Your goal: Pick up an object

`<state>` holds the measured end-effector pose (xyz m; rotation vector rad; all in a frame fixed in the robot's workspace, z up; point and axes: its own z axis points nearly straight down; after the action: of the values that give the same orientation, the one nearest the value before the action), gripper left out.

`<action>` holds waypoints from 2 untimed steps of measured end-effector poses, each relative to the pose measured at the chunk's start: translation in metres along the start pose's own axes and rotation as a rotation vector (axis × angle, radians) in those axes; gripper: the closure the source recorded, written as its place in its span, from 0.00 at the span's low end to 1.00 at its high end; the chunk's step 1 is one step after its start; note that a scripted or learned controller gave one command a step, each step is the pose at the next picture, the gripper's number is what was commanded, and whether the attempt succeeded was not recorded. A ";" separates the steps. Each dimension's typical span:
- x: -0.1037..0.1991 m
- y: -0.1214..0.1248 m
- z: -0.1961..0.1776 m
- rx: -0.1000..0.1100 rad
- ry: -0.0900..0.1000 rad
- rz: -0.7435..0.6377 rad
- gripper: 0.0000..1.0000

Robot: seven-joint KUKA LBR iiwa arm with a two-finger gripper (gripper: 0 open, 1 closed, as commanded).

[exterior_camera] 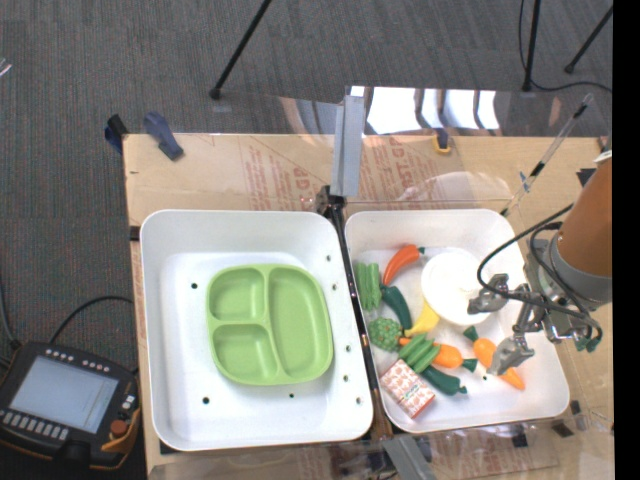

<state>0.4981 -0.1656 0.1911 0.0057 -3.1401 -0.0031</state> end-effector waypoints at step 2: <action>0.017 0.075 0.104 0.003 -0.003 0.240 0.00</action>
<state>0.4807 -0.0902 0.0874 -0.3707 -3.1211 0.0015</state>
